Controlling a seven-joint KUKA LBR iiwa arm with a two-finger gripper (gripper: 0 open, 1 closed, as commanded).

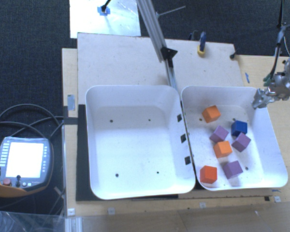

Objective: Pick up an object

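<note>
Several small cubes lie in the right bin [275, 173]. An orange cube [211, 113] is farthest back, with a blue cube [239, 127] to its right. Purple cubes sit at the middle left [219, 134], middle right [241, 142] and near the front [232, 168]. A second orange cube [223, 149] lies among them, and a darker orange cube [208, 174] rests at the front left corner. My gripper [260, 99] hangs over the bin's back right rim, apart from every cube.
The left bin [94, 129] stands beside the right one, with a slanted metal pole [154, 28] rising behind the divide. A teach pendant [21, 166] with its cables lies off the bench at the left. A yellow-handled clamp [202, 45] sits at the board's back edge.
</note>
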